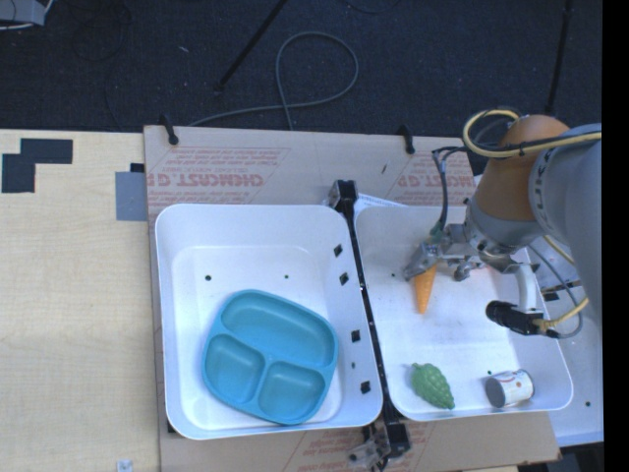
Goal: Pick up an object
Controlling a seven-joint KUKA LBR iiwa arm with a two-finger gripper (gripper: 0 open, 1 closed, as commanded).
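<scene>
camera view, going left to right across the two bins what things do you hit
blue divided tray → orange carrot and green toy, about level in this direction → small white cylinder. The gripper hangs right above the carrot's top end.

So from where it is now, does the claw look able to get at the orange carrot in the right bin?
Probably yes. The claw sits right above the orange carrot's upper end in the right bin, with nothing lying between them; the green object and small can lie apart, nearer the front.

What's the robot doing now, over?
Gripper low in right bin, at orange cone's top; grip unclear. Green toy, small can nearer front. Nothing blocking.
</scene>
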